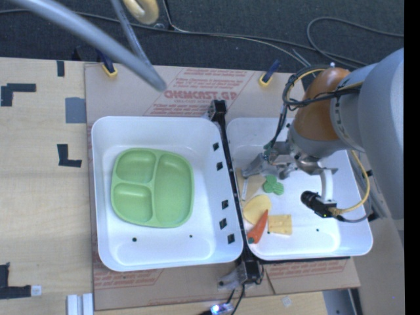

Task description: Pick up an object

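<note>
The green toy (273, 188) lies in the right bin (341, 238), near its left wall, directly under the gripper (266, 169); whether the fingers pinch it cannot be determined. Just below lie a yellow piece (256, 208), carrot (258, 227) and cheese wedge (281, 224). The left bin (157, 251) carries a green divided plate (152, 188).

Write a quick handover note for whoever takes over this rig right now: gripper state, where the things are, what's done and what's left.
Gripper: low in the right white bin, just above the small green toy piece; whether it is open or shut cannot be told, and nothing is seen held.
Things: the green piece, a yellow oval toy piece, an orange carrot-shaped toy and a yellow cheese-like wedge are clustered near the right bin's left wall. A light green divided plastic plate lies in the left white bin.
Done: arm is positioned over the cluster.
Left: grasp one object and lift it.
</note>
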